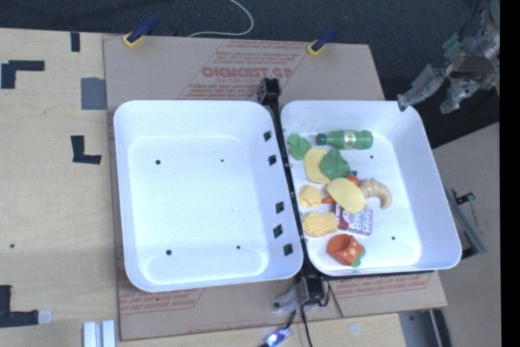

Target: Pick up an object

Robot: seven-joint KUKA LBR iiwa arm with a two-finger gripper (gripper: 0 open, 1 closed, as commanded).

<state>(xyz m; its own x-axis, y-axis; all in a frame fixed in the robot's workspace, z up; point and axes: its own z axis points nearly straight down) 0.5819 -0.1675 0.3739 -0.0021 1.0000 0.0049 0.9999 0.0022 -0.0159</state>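
Pick not yet started: end effector (429,92) outside the bins
End effector hangs beyond the right bin (422,175) far-right corner; finger state cannot be told, nothing visibly held. Toy food items (337,191) lie clustered in that bin's left half

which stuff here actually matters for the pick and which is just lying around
For the job:
- gripper, at the right bin's far right corner
- right bin
- green bottle
- croissant
- yellow lemon-like piece
- red pepper-like piece
- green leafy piece

Just lying about:
- left bin
- cardboard sheet
- two blue-and-yellow clamps
- cable
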